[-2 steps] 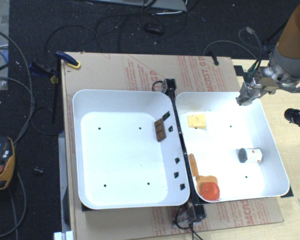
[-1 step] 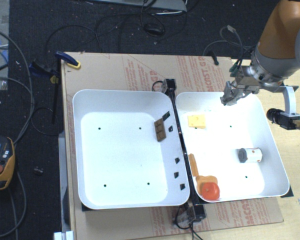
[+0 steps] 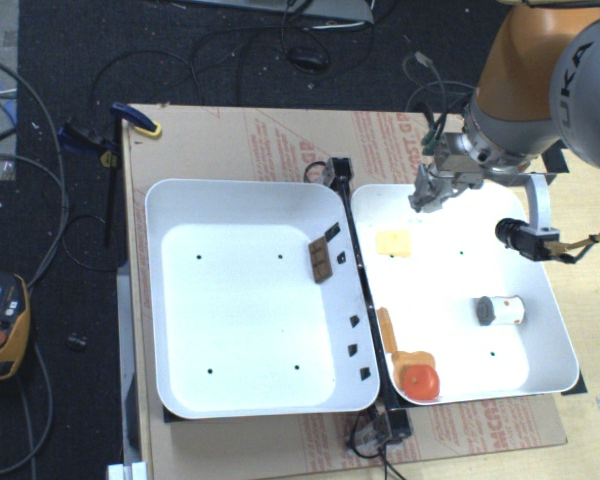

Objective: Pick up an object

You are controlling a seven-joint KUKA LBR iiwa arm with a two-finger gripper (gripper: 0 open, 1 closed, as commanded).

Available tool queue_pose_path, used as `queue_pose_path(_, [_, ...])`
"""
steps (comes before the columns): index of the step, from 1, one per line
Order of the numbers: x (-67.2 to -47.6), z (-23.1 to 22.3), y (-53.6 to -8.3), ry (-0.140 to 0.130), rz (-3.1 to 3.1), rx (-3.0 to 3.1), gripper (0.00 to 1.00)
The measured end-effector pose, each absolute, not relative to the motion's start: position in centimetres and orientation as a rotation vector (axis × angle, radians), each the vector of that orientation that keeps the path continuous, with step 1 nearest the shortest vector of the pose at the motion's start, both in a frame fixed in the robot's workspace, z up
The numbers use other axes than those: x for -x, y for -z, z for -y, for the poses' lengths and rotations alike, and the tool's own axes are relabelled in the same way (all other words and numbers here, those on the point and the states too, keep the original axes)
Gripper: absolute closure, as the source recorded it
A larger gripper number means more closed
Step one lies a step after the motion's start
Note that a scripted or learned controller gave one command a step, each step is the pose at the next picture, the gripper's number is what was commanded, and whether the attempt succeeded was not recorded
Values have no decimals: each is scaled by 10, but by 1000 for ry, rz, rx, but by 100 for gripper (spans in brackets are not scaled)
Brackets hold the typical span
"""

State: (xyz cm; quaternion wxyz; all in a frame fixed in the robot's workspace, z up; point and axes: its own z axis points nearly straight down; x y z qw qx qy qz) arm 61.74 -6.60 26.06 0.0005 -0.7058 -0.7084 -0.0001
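My gripper [image 3: 427, 198] hangs over the far part of the right bin [image 3: 540, 268], just above and to the right of a flat yellow square [image 3: 393, 244]. Nothing shows between its tips. A white cylinder with a grey end [image 3: 499, 311] lies on its side toward the right of that bin. In the near left corner of the same bin, an orange piece with a red ball [image 3: 417, 378] rests against the wall. A small brown block [image 3: 321, 261] leans on the right wall of the left bin [image 3: 180, 268].
Both bins sit on a cardboard sheet [image 3: 240, 138] over the bench. A black divider strip [image 3: 358, 288] runs between the bins. A black sensor on a bracket [image 3: 525, 236] sticks out beside the arm. Cables cross the dark floor behind.
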Motion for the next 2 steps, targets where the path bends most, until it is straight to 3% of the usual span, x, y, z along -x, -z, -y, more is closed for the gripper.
queue_pose_path(2, [-599, -41, -245, 0, 2225, 2216, 100])
